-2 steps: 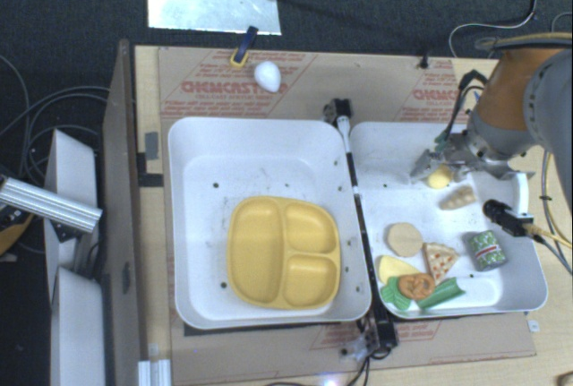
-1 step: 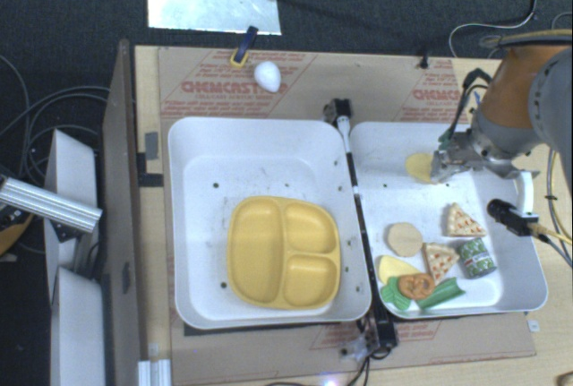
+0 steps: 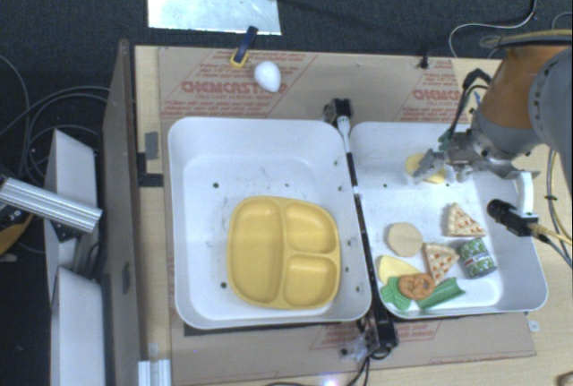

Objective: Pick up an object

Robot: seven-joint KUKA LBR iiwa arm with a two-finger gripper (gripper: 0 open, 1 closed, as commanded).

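While the arm reaches in from the right, the pincer is lowered into the upper part of the right bin, right over a small yellow piece — the two look to be touching, though whether the piece is gripped cannot be told. Well apart, toward the bin's near side, a pizza slice, a round cookie and other toy foods are scattered. A yellow divided plate is seen in the left bin.

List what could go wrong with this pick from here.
The gripper sits over a small yellow piece near the right bin's back wall; it may slip away or get pushed against that wall. The other toy foods, like the pizza slice and cookie, lie closely packed, so a later grab could catch two.
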